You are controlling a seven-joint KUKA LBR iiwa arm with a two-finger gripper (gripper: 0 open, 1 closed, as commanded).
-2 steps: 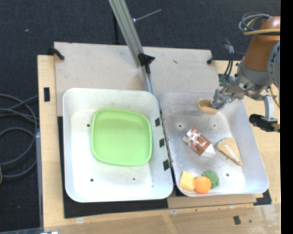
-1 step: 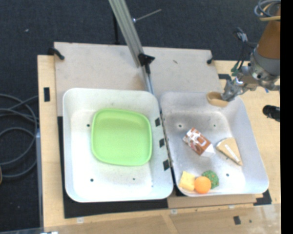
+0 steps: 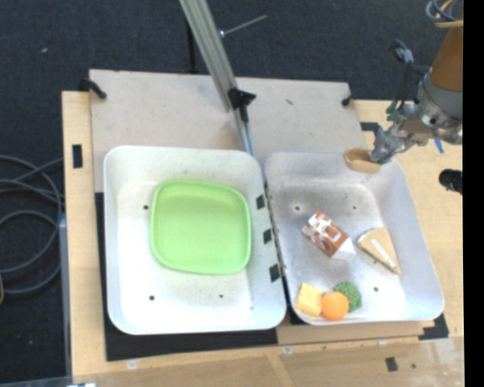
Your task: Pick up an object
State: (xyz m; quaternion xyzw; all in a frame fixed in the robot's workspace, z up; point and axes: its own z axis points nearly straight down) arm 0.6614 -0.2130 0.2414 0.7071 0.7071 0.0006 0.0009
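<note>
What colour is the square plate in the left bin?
Light green all over; the plate lies in the left bin, seen in the camera view.

Arm [image 3: 448,63] cut off at right; end effector [image 3: 385,147] fingers indistinct.

A light wooden bench [image 3: 177,107] sits on a dark carpet floor [image 3: 81,22]. A long grey metal pole [image 3: 210,43] leans up from the middle of the bench, just behind the two white bins. Black cables [image 3: 20,224] curl on the floor to the left of the bench.
</note>
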